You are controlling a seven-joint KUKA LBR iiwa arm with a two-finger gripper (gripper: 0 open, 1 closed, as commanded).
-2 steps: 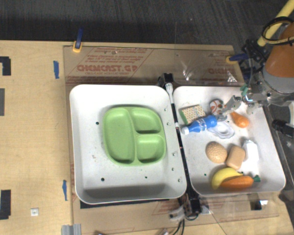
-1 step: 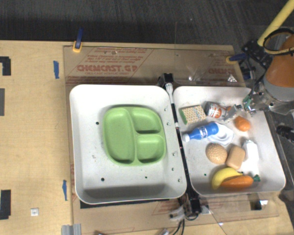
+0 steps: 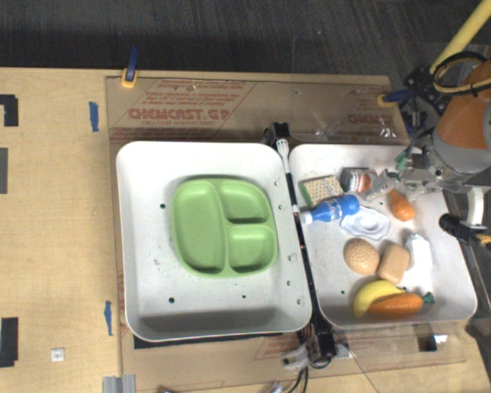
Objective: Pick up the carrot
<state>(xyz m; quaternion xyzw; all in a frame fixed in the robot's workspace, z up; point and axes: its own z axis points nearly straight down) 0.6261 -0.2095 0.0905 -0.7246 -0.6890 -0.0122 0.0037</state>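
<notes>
Right bin (image 3: 462, 297) is crowded. Carrot (image 3: 397, 304) lies at the near edge, hard against the front wall, banana (image 3: 368, 293) touching its left end and partly over it. Tan block (image 3: 394, 263) and round bread roll (image 3: 362, 255) sit just behind; a white bottle (image 3: 421, 259) stands just behind the carrot's stem end. Approach from above looks free; side room is tight on left and rear. Mid-bin: blue bottle (image 3: 334, 210) lies across, clear plastic (image 3: 373, 226) beside it. Rear: can (image 3: 357, 180), green sponge (image 3: 321, 188), small orange fruit (image 3: 402, 207). The arm (image 3: 466, 133) hangs over the far right corner. Left bin (image 3: 139, 244) has open floor all round the green divided plate (image 3: 225, 224).
</notes>
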